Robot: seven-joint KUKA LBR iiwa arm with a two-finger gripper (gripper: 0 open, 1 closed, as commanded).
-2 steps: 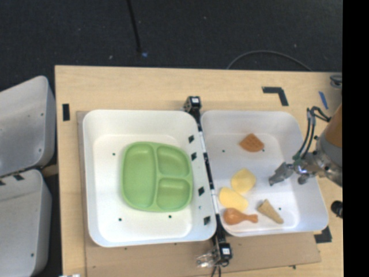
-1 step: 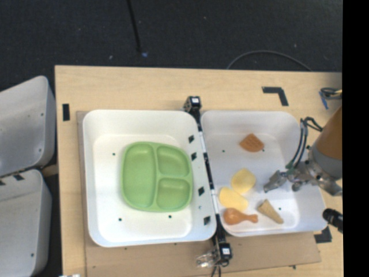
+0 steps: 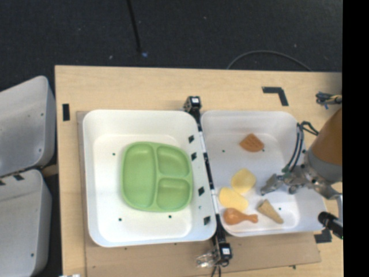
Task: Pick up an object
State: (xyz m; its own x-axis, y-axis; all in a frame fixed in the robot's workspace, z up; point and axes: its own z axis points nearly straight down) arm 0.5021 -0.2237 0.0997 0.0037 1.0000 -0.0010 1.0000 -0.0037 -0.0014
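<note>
Tool (image 3: pixel 275 184) low in right bin (image 3: pixel 230 123), fingers apparently spread and holding nothing, just above tan wedge (image 3: pixel 270 210), right of yellow pieces (image 3: pixel 237 189), orange drumstick (image 3: pixel 238 216) below them

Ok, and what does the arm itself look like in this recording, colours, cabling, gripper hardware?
The arm enters from the right with an orange-brown band over a grey section. Dark cables, one looking greenish, loop down its left side toward the wrist. The gripper is grey metal with slim, angular fingers. A black fitting sits lower on the right, near the bin's edge. No markings are legible.
</note>
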